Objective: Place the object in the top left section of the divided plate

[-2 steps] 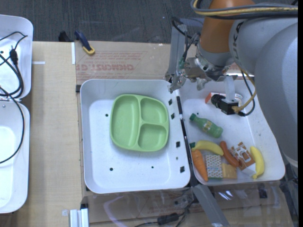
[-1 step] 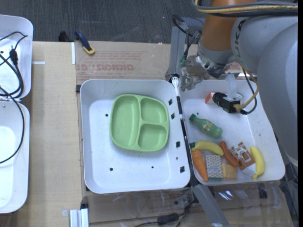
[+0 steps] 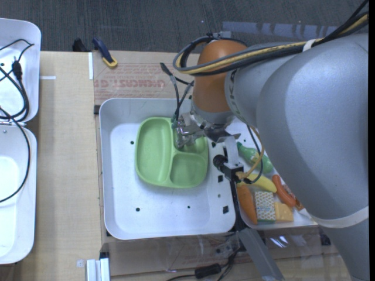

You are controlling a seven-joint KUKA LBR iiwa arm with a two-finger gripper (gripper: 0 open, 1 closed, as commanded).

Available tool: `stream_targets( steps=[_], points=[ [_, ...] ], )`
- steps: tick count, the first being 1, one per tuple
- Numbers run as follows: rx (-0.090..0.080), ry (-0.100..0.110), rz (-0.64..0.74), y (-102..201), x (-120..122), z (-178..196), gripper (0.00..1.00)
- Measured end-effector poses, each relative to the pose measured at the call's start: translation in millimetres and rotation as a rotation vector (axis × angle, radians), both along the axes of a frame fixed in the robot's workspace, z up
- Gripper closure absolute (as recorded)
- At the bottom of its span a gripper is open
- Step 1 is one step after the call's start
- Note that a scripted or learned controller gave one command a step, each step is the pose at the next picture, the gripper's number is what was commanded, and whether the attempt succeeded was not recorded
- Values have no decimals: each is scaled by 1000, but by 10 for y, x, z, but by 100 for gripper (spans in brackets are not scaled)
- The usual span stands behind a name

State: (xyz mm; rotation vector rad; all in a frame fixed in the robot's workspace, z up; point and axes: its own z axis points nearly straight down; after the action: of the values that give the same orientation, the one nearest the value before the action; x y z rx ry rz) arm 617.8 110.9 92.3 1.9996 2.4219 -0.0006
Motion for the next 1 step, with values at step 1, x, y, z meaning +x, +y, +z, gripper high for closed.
stream_targets(
  steps=[1],
  points=[
    [-1, 0, -1, -9, 3, 12, 0]
  ],
)
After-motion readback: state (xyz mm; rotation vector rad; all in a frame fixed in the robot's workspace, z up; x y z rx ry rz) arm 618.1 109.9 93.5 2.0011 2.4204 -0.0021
